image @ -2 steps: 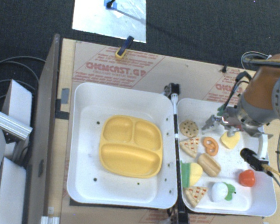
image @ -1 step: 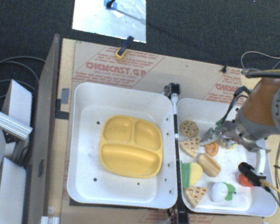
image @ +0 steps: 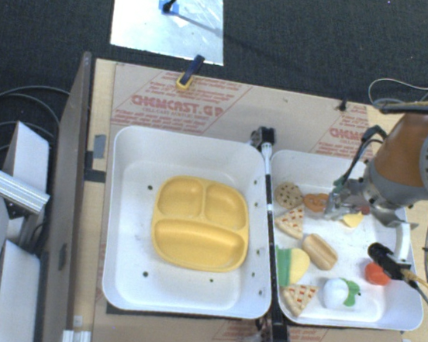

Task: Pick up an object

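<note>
Claw low over the right bin's toy food

Claw (image: 340,207) is down at the upper middle of the right bin (image: 406,313), its tip right by a round brown cookie (image: 316,202) and a yellow piece (image: 352,220). Grip: cannot tell from here. Yellow tray (image: 199,223) sits in the left bin (image: 119,271).

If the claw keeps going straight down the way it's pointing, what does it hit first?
Most likely the round brown cookie-like piece in the right bin, just beneath the claw. The yellow wedge lies close beside it, and depth is hard to judge from this slant.
</note>
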{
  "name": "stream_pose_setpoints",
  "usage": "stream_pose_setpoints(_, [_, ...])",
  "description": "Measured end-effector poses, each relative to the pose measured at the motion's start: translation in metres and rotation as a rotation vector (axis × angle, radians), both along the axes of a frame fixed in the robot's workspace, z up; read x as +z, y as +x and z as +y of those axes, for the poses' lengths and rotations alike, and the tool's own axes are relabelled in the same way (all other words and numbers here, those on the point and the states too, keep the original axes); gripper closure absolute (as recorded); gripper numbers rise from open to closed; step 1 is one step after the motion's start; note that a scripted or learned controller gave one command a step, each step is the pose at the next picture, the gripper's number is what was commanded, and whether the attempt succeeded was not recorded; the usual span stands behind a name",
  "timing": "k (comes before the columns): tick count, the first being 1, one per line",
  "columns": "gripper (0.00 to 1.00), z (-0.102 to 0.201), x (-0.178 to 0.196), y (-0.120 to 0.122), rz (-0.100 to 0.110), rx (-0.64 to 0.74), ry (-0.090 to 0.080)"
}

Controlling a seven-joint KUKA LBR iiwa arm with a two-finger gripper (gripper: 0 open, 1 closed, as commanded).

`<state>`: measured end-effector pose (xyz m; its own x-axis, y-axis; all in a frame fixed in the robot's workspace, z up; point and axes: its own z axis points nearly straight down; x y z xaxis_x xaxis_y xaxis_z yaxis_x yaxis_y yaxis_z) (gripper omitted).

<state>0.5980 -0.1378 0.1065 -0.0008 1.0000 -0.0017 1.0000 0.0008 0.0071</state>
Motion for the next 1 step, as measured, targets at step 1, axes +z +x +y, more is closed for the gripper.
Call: stream_pose_setpoints(1, [0.00, 0.0002, -0.0006, -0.0002, 0.001, 0.000, 0.000])
